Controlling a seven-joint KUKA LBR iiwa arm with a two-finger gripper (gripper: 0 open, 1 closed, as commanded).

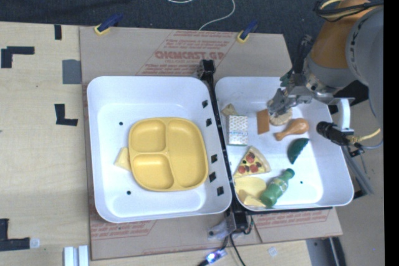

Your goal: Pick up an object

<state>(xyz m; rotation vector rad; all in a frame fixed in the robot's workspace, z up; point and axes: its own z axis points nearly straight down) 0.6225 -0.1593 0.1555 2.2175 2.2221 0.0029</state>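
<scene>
In the camera view, the arm (349,40) reaches in from the right, and its gripper (280,106) hangs low over the far part of the right bin (333,193). Whether the jaws are parted or closed cannot be told from this angle. Directly under the gripper sits a small round tan piece (280,116), with a brown block (263,122) just to its left and a toy drumstick (293,128) just to its right; contact with any of them cannot be made out. A dark green piece (297,149) lies nearer than the drumstick. Along the bin's left side lie a pale patterned packet (237,130), a pizza slice (252,162) and, nearest, a green bottle (276,188) resting across a yellow wedge (247,188).

The left bin (106,134) holds a yellow divided plate (168,154) at its middle, with a pale yellow piece (121,159) tucked under its left edge. Both bins rest on a cardboard sheet (187,50) on the surface.
</scene>
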